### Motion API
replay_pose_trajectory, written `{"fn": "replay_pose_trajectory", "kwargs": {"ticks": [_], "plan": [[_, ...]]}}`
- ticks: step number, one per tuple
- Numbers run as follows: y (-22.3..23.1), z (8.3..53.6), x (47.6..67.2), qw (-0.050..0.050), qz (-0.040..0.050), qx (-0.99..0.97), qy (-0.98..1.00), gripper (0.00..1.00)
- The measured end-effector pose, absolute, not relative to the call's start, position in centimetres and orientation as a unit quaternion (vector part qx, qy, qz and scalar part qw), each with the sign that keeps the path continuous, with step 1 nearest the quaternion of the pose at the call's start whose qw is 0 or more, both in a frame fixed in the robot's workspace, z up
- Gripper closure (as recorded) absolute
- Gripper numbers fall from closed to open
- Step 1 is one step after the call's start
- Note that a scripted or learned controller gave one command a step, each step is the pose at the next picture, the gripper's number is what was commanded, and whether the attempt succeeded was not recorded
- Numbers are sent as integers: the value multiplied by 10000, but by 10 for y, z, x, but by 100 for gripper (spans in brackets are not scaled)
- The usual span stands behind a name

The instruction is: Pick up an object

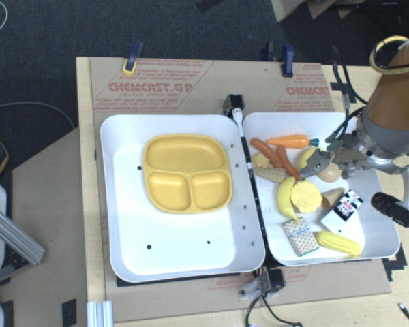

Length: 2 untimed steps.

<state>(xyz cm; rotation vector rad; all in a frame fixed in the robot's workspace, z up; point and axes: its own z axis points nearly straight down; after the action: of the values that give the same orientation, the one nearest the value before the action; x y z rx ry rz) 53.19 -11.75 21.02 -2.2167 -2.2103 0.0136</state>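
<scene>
The gripper (pixel 318 163) hangs low over the right bin (pixel 385 240), entering from the right side of the camera view. The jaws appear spread, with nothing visible between them. They sit in the upper middle of the toy food pile. The sausage (pixel 275 154) lies just to the left of the jaws, its long axis running diagonally from upper left to lower right. The carrot (pixel 288 141) lies just above, roughly horizontal. The banana (pixel 286 196) lies below and to the left. The left bin (pixel 123 237) holds a yellow tray (pixel 187 172), well apart from the jaws.
</scene>
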Motion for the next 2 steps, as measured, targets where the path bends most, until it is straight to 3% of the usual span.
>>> {"fn": "replay_pose_trajectory", "kwargs": {"ticks": [1, 2], "plan": [[-117, 217, 535, 3, 0, -7072, -7071, 0], [-118, 154, 533, 37, 20, -7073, -7069, 0]]}}
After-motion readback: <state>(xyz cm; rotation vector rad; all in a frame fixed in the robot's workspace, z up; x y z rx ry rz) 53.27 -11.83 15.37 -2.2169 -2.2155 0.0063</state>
